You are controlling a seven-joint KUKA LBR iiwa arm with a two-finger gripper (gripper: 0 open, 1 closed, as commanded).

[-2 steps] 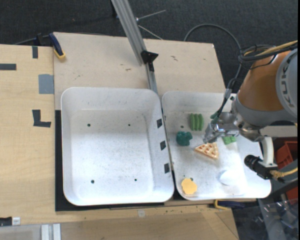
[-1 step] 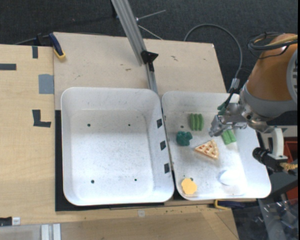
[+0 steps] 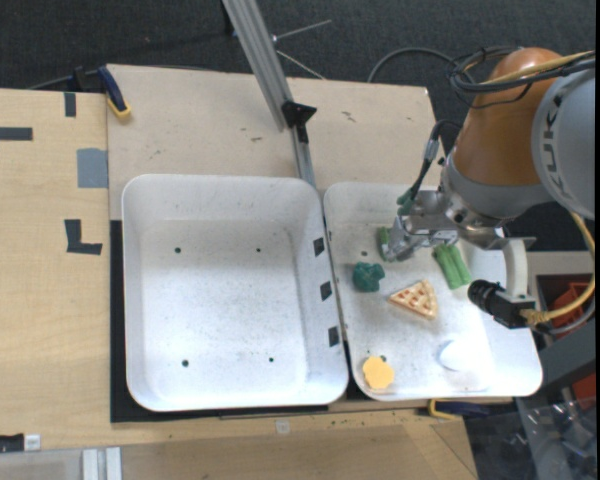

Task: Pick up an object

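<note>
Two shallow white bins are seen side by side on the bench: the left bin [image 3: 220, 288] fills the middle of the frame, and the right bin [image 3: 500, 368] lies at the centre right, where the toy objects are gathered. The arm [image 3: 525, 128], grey with an orange band, is reached in from the upper right, and its gripper [image 3: 398, 243] is lowered over the upper part of the right bin. Whether anything is caught in the gripper, or how wide it is set, cannot be told, since its tip is blurred and partly merged with a small green piece just beside it. A green cylinder [image 3: 450, 266] is laid just right of the gripper, its long axis running from upper left to lower right. A dark green lump [image 3: 368, 275] is found just below the gripper, apart from it. A waffle-like wedge [image 3: 415, 299], orange and tan, is placed right of the lump, its point directed upward. An orange fruit-like piece [image 3: 378, 372] is set near the bin's lower left corner, and a white rounded object [image 3: 458, 354] is barely distinguished against the bin floor at the lower right.
</note>
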